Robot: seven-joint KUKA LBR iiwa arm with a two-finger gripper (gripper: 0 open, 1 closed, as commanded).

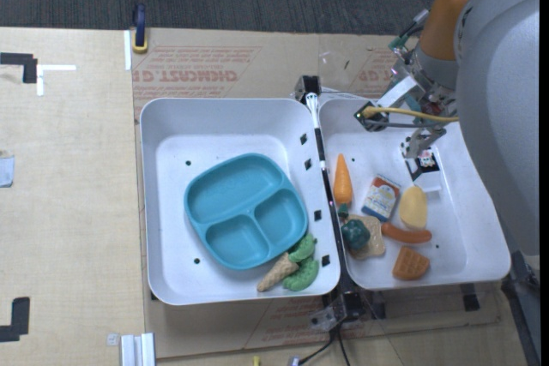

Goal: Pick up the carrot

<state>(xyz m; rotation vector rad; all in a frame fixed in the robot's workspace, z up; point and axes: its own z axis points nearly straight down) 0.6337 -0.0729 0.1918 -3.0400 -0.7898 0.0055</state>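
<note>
1. Two shallow white bins sit side by side on my bench, the left bin (154,184) and the right bin (480,253), touching along their inner walls.
2. I see a blue divided plate (246,210) in the left bin, with a green leafy toy (302,263) and a pale cone-shaped piece (276,273) at its lower edge.
3. I find the carrot (342,178) in the right bin, lying upright in the view just beside the bin's left wall.
4. Near it lie a small blue-and-white box (380,198), a yellow piece (414,207), a sausage (406,233), an orange wedge (411,264) and a dark teal item (354,231).
5. My gripper (420,152) hangs over the right bin's upper part, well apart from the carrot; I cannot tell how it is set.
</note>
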